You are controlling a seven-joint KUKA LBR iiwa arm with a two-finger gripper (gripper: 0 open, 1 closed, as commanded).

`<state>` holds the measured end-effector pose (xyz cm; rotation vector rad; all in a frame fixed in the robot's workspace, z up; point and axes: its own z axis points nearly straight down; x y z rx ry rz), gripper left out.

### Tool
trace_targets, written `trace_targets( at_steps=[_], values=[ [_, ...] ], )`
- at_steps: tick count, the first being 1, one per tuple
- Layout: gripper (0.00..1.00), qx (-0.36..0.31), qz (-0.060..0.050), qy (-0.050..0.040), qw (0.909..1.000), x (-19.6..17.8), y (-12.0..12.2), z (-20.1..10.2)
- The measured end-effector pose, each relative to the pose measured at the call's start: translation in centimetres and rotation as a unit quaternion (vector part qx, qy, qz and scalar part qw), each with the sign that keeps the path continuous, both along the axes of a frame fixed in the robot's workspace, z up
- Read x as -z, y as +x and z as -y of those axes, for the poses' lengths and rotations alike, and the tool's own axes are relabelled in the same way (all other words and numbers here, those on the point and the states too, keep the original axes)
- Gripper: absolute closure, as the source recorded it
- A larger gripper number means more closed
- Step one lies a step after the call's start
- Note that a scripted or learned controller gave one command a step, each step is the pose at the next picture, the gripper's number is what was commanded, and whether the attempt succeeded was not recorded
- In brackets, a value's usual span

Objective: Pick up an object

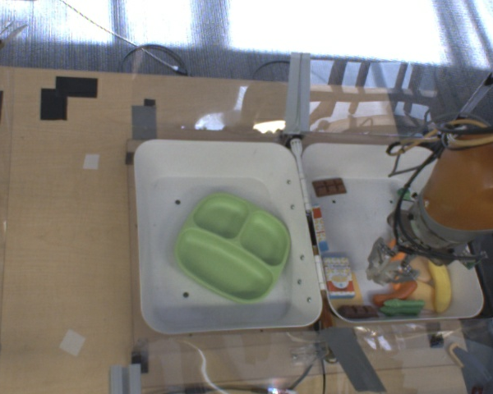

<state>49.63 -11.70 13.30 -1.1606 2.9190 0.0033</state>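
A: Well, what do we see on the bench [57, 220] at this moment?

B: We see two white bins next to each other. The left bin [160, 302] holds a green divided plate [232, 245], which lies flat near the middle, a little turned.

A: And the right bin [353, 171]?

B: There the small objects are. A brown chocolate bar [329, 188] lies alone in the far part. Along the left wall we see a small carton with a blue top [339, 272], and in front of it one more dark brown piece [357, 311] at the near edge. In the near right corner there is a group: a yellow banana [440, 286], an orange piece like a carrot [394, 294], and a green item [403, 307], all close together.

A: Where is the arm?

B: The arm with the orange band [468, 187] reaches from the right and hangs over the right bin. The gripper [384, 263] is low, just above this group, beside the banana.

A: Are the fingers open or closed?

B: We cannot tell this; the metal parts are too small and mixed with the objects below. We do not see any object between them.
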Motion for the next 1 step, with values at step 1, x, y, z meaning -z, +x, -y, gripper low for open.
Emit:
trace_targets(
  at_steps=[1],
  values=[
    [1.00, 0.079, 0.010, -0.0016, 0.9969, -14.61, 5.03, 0.39]
  ],
)
